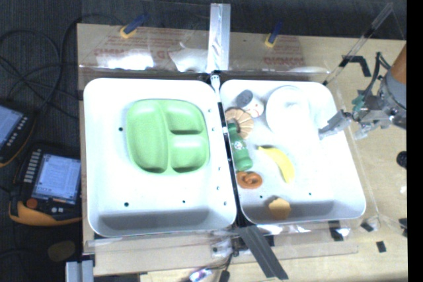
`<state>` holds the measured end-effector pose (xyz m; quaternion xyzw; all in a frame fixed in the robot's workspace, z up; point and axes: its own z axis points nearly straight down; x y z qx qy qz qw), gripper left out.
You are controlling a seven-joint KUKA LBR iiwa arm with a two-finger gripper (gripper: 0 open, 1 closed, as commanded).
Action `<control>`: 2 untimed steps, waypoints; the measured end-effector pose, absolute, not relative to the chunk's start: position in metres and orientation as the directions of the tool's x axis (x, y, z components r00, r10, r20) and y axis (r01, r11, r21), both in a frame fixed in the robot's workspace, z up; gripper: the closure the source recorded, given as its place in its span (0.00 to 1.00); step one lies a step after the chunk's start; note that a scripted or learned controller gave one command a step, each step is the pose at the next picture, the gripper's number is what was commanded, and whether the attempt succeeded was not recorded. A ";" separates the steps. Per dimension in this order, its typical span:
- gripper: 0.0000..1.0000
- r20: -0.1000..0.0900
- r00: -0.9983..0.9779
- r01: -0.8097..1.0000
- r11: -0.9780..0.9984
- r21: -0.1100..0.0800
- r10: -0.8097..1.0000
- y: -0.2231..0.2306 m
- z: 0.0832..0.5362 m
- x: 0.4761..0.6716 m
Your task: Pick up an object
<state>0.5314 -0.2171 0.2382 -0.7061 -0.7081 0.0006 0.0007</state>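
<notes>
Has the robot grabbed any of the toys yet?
Not yet. The gripper sits at the right bin's right edge with nothing seen in it. The banana, green bottle and white plate lie there untouched. The whole pick is left.

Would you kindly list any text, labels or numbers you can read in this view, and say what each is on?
None can be read.
Reddish print on the clear sheet behind the bins: too blurred.
Green bottle label: too small.
Handheld screen left of the bench: illegible.
</notes>
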 end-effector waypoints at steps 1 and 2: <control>0.00 0.000 0.003 1.000 -0.003 -0.003 1.000 -0.180 0.104 0.579; 0.00 -0.010 -0.135 0.991 0.135 0.014 0.991 -0.144 0.091 0.542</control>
